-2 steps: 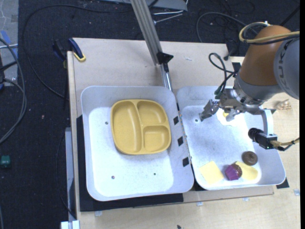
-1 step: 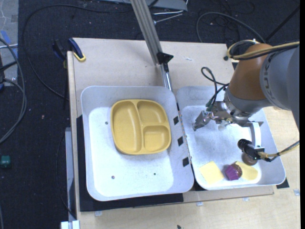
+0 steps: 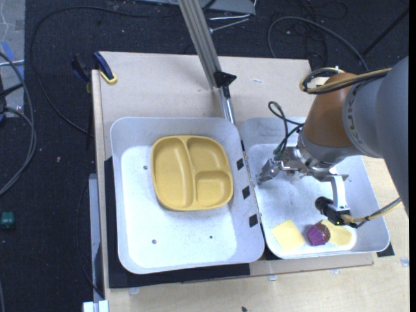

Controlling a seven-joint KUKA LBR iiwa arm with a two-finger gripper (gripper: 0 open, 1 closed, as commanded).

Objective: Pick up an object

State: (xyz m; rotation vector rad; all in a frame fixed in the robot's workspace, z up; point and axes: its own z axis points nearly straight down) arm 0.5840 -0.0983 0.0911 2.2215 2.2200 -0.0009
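two shallow white bins are counted, a left bin [image 3: 130,239] and a right bin [image 3: 374,239]. one yellow divided plate [image 3: 192,173], with three compartments, is counted in the left. in the right, two pale yellow pieces [image 3: 288,234] and one purple object [image 3: 318,234] are counted.

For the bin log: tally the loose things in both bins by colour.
Yellow: 3 (divided plastic plate, flat square piece, pale rounded piece)
Purple: 1 (small chunky block)
Total: 4
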